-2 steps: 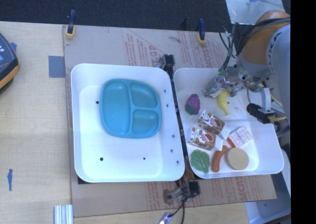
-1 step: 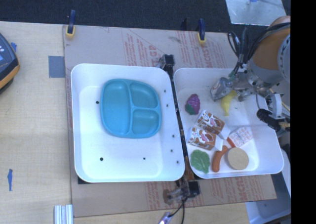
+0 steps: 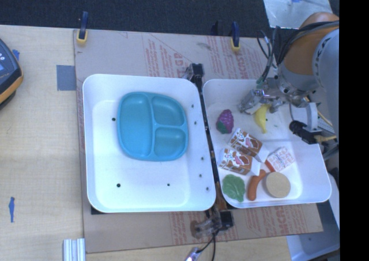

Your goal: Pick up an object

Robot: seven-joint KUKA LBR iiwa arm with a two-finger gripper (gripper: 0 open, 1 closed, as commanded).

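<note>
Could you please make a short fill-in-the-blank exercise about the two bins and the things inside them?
1. The blue divided plate lies in the ____ bin.
2. The gripper is above a small ____ banana in the right bin.
3. The purple grapes lie near the right bin's ____ wall.
4. The plate has ____ compartments.

Missing words: left; yellow; left; three
</note>
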